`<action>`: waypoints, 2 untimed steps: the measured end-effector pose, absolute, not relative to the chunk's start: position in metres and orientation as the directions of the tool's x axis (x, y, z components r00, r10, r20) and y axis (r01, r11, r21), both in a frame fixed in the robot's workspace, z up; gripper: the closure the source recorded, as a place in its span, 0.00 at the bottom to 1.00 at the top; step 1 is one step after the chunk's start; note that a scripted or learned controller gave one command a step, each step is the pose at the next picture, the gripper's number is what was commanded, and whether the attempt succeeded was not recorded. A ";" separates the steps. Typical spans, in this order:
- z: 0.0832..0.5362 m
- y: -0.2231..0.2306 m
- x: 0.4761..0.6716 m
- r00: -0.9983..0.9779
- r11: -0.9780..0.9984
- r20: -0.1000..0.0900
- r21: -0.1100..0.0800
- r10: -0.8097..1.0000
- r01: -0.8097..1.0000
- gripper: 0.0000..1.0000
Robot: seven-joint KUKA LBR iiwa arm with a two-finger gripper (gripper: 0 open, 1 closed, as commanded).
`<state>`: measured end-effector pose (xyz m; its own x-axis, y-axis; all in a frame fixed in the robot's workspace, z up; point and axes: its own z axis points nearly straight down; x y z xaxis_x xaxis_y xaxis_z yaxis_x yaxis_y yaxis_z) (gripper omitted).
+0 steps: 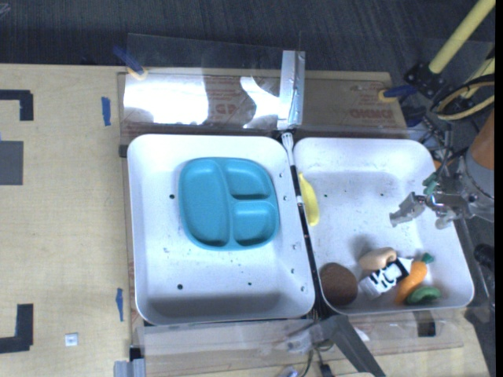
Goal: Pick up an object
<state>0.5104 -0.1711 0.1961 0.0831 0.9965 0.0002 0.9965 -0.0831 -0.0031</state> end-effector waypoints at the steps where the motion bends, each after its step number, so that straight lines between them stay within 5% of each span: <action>1: 0.097 -0.197 0.483 0.150 -0.150 0.000 0.003 0.989 0.989 0.00; 2: 0.087 -0.143 0.481 0.514 -0.514 0.001 0.006 0.858 0.858 0.00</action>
<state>0.4814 -0.1431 0.0873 0.5139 0.8578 0.0013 0.8578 -0.5139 0.0064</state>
